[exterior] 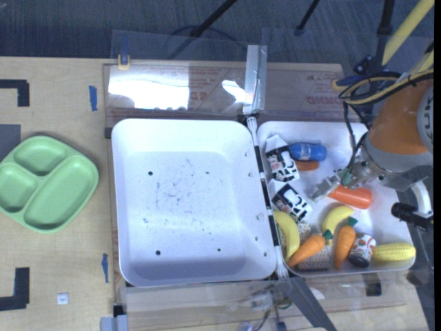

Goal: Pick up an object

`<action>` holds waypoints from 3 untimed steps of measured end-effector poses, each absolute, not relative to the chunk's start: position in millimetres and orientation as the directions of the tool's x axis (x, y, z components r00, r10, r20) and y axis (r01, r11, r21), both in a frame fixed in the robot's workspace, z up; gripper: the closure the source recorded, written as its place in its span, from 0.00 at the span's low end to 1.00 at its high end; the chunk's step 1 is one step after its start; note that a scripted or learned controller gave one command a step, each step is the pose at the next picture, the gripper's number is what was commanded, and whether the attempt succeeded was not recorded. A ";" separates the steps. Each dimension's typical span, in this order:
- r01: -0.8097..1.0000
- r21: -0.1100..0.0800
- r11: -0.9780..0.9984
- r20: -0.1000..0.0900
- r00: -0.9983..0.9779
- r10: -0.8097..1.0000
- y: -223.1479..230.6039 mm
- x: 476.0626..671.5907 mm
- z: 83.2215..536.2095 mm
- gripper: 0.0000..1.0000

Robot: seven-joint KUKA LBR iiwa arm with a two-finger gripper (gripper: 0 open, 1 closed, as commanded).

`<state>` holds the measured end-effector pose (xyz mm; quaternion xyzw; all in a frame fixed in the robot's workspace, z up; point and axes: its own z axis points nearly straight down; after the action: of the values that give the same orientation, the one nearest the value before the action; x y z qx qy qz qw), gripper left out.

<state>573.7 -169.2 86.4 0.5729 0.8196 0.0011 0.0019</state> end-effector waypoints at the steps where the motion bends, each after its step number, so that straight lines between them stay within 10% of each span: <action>1: 0.895 0.006 0.447 -0.005 -0.447 0.895 -178.6 488.4 131.0 0.00; 2: 0.917 0.007 0.399 -0.006 -0.399 0.917 -202.1 511.0 87.5 0.00; 3: 0.918 0.012 0.395 -0.009 -0.395 0.918 -203.5 511.9 98.2 1.00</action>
<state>511.9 -203.5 98.2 0.5498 0.8353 0.0026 0.0069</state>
